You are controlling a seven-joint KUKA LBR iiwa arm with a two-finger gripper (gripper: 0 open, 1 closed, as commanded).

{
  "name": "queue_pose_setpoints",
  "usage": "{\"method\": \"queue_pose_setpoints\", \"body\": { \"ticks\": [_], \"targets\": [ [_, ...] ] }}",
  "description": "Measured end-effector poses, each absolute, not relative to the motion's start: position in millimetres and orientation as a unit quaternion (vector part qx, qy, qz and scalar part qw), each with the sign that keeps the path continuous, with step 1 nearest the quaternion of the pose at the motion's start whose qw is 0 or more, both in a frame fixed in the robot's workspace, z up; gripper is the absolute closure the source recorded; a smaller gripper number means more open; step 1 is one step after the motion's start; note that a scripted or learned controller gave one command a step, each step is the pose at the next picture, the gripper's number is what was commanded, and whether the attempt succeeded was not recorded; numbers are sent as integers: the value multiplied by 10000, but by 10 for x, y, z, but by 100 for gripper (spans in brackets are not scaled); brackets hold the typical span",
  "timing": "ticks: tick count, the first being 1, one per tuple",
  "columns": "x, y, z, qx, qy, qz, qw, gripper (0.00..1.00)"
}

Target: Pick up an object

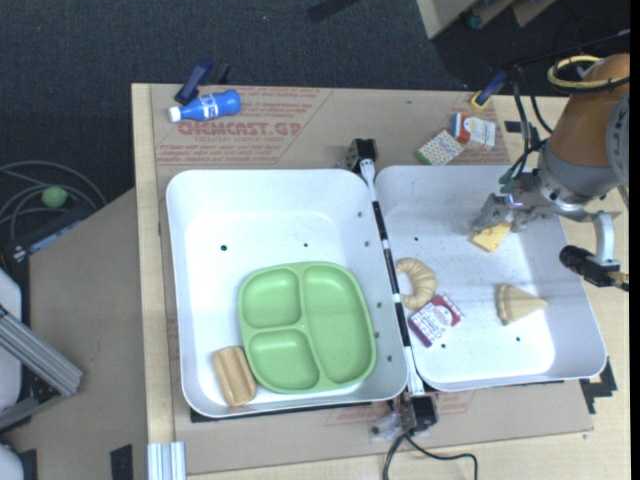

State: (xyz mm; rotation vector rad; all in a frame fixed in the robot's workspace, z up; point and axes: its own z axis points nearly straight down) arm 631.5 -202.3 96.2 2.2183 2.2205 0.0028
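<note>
Blue-and-white plastic bottle point(205, 105): lying on its side on the surface point(150, 218), far to the claw's left and beyond the bins.
Left white bin point(190, 198): sitting well left of the claw, holding two things.
Tan ridged block point(233, 375): lying in the left bin's near corner, touching the tray's edge, far left of the claw and nearer the camera.
Green plastic tray with three compartments point(305, 325): resting flat in the left bin, left of the claw and nearer the camera.
Right white bin point(440, 193): lying under the claw, side by side with the left bin.
Tan curved croissant-shaped piece point(418, 280): lying by the right bin's left wall, left of the claw and nearer the camera.
Red-and-white flat packet point(435, 320): lying just near-side of the croissant piece, close to touching it.
Small printed cartons point(457, 139): sitting on the surface beyond the right bin, a little left of the claw.
Yellow wedge-shaped block point(491, 237): lying in the right bin directly at the claw's tips, touching or nearly touching them.
Claw point(499, 214): reaching down into the right bin's far part; whether it is open, closed or gripping the yellow wedge I cannot tell.
Beige wedge-shaped piece point(520, 303): lying in the right bin, nearer the camera than the claw and apart from it.
Arm point(585, 138): coming in from the right, its orange band showing above the wrist.
</note>
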Motion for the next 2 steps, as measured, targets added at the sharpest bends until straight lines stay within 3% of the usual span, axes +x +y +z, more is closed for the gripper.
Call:
{"method": "queue_pose_setpoints", "body": {
  "ticks": [1,2],
  "targets": [
    [5771,-1178,976,7065,7077,-1,-14,100],
    [5868,-579,2209,7065,7077,12,9,100]
  ]
}}
